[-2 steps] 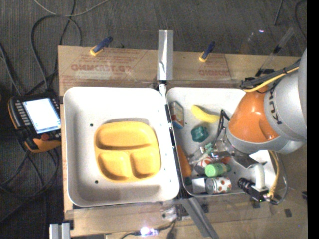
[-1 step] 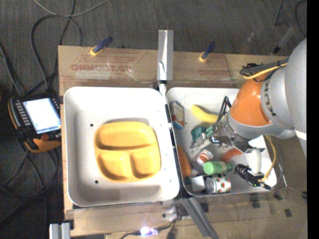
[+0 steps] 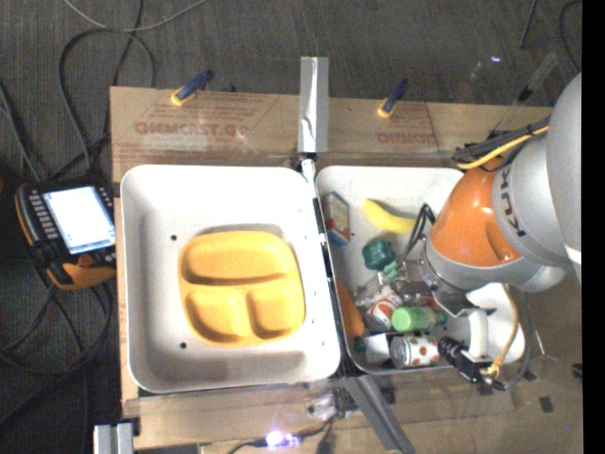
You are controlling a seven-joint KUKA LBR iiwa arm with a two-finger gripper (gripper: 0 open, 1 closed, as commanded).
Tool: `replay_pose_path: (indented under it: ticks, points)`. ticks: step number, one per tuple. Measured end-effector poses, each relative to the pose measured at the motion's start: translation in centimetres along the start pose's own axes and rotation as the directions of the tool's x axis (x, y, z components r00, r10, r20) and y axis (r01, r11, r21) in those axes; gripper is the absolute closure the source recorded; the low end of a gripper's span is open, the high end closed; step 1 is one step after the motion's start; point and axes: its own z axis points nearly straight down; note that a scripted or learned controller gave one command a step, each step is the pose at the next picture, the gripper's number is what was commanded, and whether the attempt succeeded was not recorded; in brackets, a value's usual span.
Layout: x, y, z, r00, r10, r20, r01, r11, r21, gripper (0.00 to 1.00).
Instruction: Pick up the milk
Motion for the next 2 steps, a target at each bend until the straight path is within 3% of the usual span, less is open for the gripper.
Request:
replay_pose_path:
  ticks: [1,2]
  points:
    - [-5.3,10.4,0.3,1.000,0.005,0.001,-0.005,1.000,0.005,0.00]
    - [-1.0,3.6,0.1,0.996,0.089,-0.002,-0.089,0.996,0.008,0.00]
